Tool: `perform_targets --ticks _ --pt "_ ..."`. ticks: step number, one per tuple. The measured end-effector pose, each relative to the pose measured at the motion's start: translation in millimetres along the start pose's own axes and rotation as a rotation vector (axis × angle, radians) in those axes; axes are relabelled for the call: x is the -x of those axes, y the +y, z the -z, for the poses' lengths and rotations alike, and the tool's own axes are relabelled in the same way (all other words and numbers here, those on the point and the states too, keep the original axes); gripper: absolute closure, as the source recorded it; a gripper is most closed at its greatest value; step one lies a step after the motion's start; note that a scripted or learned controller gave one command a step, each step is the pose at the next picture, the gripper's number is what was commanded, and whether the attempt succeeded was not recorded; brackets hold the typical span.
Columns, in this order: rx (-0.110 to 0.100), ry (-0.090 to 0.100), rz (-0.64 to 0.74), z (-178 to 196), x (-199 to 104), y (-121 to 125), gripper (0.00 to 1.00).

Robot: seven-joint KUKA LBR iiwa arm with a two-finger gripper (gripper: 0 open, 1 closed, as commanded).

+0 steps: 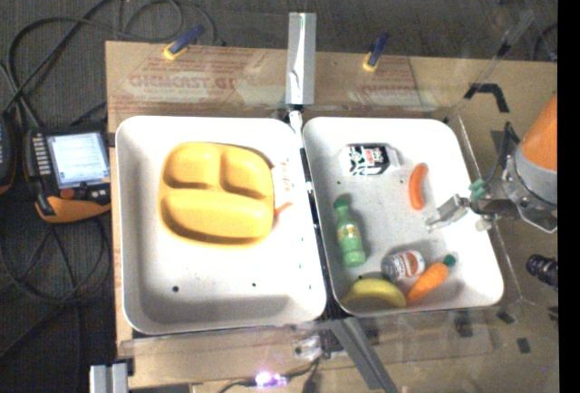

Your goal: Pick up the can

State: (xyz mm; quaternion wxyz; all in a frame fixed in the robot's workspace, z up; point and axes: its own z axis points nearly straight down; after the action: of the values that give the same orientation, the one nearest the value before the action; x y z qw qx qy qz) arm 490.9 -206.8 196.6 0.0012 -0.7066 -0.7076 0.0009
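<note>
The can (403,265), small and silvery with a reddish label, lies on its side near the front of the right bin (317,201). It rests between a yellow banana (376,292) and an orange carrot (430,280), touching or nearly touching both. My gripper (450,211) hangs over the right side of that bin, to the upper right of the can and apart from it. Nothing is seen in the gripper.
The right bin also holds a black-and-white cow-patterned container (369,158) at the back, a red sausage (417,186) and a green bottle (349,233). A yellow divided plate (217,192) lies in the left bin (136,228).
</note>
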Motion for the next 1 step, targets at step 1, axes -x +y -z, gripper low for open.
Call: perform_targets --ticks 1 --pt "0.005 0.004 0.022 -101.5 4.1 30.1 0.00"
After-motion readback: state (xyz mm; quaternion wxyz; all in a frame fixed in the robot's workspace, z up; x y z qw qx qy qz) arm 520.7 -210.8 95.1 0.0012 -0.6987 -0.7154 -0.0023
